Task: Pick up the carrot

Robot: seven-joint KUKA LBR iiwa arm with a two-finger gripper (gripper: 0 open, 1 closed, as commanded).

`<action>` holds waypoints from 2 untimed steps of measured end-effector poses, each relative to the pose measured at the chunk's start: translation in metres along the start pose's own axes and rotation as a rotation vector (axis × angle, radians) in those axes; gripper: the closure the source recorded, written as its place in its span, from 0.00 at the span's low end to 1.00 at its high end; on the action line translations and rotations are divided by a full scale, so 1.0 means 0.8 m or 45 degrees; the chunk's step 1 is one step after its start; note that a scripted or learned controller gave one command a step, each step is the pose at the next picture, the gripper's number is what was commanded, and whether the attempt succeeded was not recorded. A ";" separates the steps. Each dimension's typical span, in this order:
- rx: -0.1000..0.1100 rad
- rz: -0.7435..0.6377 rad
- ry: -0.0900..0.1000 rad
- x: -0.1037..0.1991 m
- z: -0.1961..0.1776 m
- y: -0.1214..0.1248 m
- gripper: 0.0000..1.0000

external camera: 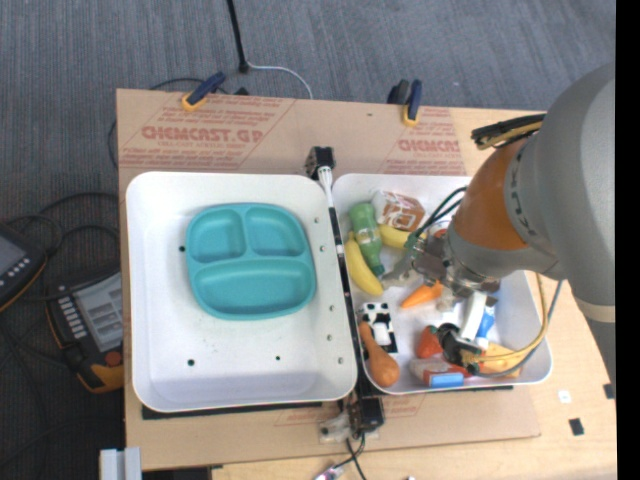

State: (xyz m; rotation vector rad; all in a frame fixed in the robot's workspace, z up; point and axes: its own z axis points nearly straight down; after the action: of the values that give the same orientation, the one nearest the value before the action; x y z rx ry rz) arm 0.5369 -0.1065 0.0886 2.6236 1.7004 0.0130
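1. While the left bin (150, 368) holds a teal divided plate (250, 260), the right bin (530, 363) is crowded with toy food.
2. Banana (362, 268) by its left wall.
3. Carrot (422, 294) mid-bin, directly under the gripper (432, 268).
4. Finger spread hidden; can't tell any hold.

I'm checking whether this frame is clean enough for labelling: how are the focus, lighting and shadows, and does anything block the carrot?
Camera view: sharp across both bins, even soft lighting, faint shadows, no strong glare on the teal plate; the arm looms large and slightly soft, covering part of the right bin; the carrot shows partly beside the gripper.
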 end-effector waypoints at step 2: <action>0.013 -0.448 0.008 -0.007 0.001 0.007 0.00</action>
State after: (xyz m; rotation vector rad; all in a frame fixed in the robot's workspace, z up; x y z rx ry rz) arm 0.5399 -0.1137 0.0882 2.2934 2.1406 0.0076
